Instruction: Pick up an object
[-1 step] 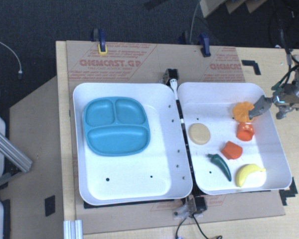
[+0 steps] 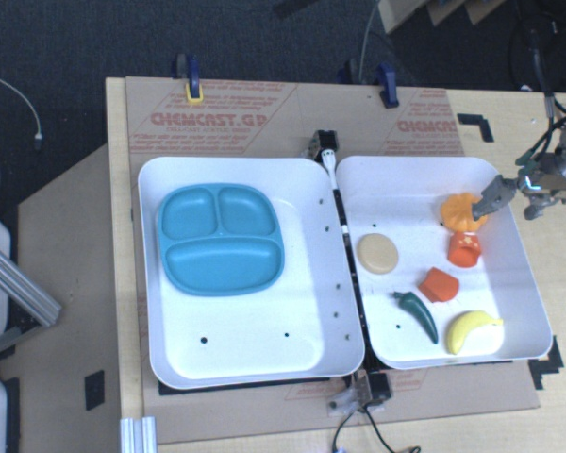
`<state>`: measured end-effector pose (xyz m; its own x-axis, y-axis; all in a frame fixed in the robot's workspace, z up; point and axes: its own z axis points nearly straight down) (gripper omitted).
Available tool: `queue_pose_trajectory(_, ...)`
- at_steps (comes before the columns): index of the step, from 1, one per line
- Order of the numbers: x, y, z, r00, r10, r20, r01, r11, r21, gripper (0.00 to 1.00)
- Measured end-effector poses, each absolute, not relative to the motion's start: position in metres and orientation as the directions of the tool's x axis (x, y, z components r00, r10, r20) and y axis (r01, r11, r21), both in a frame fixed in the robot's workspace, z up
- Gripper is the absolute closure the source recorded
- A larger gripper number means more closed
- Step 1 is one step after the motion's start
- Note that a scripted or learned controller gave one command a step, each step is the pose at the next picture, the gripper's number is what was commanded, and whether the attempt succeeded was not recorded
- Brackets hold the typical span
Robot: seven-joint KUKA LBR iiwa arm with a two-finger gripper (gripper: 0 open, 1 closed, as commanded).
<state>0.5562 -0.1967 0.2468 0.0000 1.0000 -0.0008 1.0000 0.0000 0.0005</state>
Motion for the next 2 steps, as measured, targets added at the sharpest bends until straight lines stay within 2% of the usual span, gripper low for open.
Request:
queue_pose_trajectory(1,0.555,-0.203,0.201,0.001,1.0,0.001,1.0,-0.001,-0.005,0.0)
queue_pose_trajectory(2,0.544,-0.207,0.147,0.001,1.0,0.003,1.0,-0.001,-0.007,0.0)
